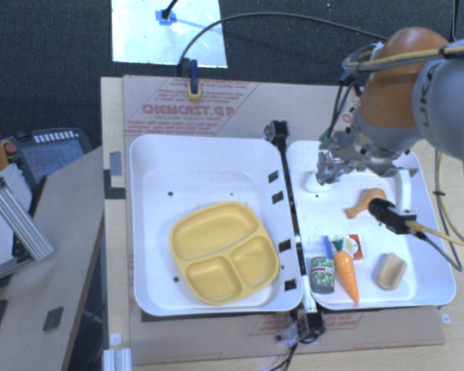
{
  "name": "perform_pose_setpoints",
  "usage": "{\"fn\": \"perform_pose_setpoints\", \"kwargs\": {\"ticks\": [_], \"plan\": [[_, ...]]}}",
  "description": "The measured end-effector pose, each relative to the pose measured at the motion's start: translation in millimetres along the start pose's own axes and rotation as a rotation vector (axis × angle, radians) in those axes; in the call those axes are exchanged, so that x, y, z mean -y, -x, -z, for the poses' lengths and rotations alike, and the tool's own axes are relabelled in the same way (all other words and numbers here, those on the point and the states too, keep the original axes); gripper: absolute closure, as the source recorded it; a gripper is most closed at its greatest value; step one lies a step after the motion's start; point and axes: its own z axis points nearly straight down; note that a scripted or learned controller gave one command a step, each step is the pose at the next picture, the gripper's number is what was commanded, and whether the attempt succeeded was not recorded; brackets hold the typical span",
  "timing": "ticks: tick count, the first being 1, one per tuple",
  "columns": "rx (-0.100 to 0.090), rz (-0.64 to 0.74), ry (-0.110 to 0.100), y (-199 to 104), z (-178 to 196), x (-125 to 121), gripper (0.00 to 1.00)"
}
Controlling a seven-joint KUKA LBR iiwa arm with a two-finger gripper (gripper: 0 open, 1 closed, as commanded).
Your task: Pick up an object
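The gripper (329, 168) hangs low over the back of the right bin (429, 288), and I cannot tell if it is open or shut because the view is too blurry there. The things to pick lie nearer the front: a carrot (346, 275), a small can (322, 273), a tan block (390, 270) and an orange drumstick toy (366, 202). I think it should pick one toy with room around it, maybe the drumstick just beside it, and come straight down over its middle.

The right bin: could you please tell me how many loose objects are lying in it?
5: a chicken leg mid-bin, a small carton, a can, a carrot and a bread roll along the near side. The arm may hide more.
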Motion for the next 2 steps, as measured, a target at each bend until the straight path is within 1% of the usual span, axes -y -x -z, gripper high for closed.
{"fn": "perform_pose_setpoints", "kwargs": {"ticks": [1,2], "plan": [[-0.001,0.002,0.001,-46.1,9.5,-0.8,1.0],[-0.002,0.004,0.0,-105.9,5.7,-3.6,1.0]]}}
